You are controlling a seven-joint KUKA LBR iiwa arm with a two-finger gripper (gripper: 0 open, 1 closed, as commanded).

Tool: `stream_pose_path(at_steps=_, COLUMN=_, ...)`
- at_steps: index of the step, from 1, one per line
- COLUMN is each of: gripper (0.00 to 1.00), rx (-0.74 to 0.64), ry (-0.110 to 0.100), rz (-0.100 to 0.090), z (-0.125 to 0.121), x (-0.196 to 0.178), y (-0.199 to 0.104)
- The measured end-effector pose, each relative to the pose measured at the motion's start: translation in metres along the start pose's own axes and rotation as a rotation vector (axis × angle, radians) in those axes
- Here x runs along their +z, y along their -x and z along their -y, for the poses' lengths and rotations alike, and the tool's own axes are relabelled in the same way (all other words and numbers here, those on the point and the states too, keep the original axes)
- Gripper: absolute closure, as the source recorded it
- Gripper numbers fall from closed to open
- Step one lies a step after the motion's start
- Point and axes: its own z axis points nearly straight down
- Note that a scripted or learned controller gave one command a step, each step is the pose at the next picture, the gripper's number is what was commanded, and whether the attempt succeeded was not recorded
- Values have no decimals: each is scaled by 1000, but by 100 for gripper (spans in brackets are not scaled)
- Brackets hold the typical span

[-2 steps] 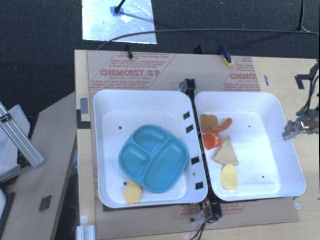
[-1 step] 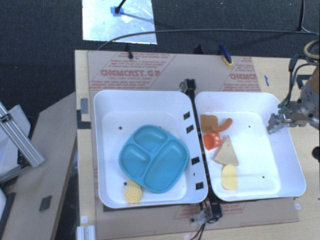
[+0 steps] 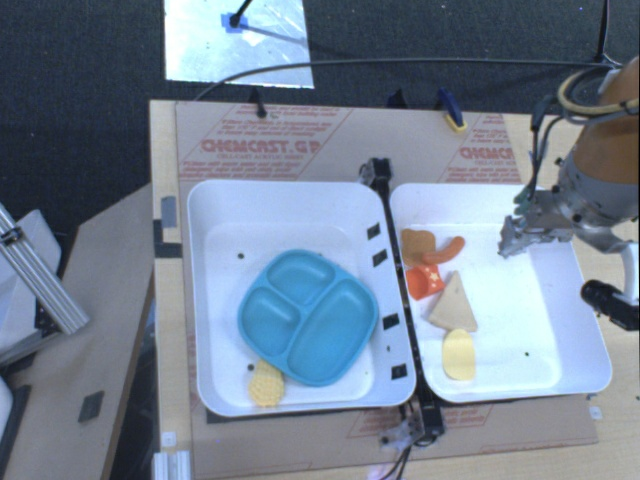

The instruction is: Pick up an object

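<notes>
Two white bins side by side on a brown surface (image 3: 300, 133). In the left bin (image 3: 215, 218), a blue plate (image 3: 307, 316) with three sections, lying flat near the middle. Just below the plate's lower left edge, a small yellow round waffle (image 3: 265, 385), touching or almost touching the plate.

In the right bin (image 3: 560, 358), a little bunch of play food close to the left wall. At the top, a brown piece (image 3: 418, 241), with an orange sausage shape (image 3: 446, 250) right beside it. Under those, a small red-orange piece (image 3: 422, 282). Next down, a tan wedge like a slice of bread (image 3: 453, 306), touching the red-orange piece. At the bottom, a pale yellow piece (image 3: 459, 354), just below the wedge.

Over the top right part of the right bin, the grey arm with its orange band (image 3: 612, 143), reaching in from the right. At its end, the tool (image 3: 512, 240), low over the bin's white floor, well apart from the food. Nothing seen in the tool. Open or closed, cannot tell: too small and dark to make out.

Behind the bins, a shiny silver sheet (image 3: 235, 28) lying on the dark floor.
</notes>
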Motion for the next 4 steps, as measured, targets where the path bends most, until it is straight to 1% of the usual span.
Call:
stream_pose_path(at_steps=1, gripper=100, rx=1, ry=1, rz=1, z=-22, x=1, y=-41)
stream_pose_path(at_steps=2, gripper=100, rx=-1, ry=0, rz=-2, z=-36, x=-2, y=-98)
stream_pose_path(at_steps=3, gripper=100, rx=1, ry=0, rz=0, z=-62, x=9, y=-145)
stream_pose_path(at_steps=4, gripper=100, rx=-1, ry=0, rz=-2, z=-77, x=5, y=-200)
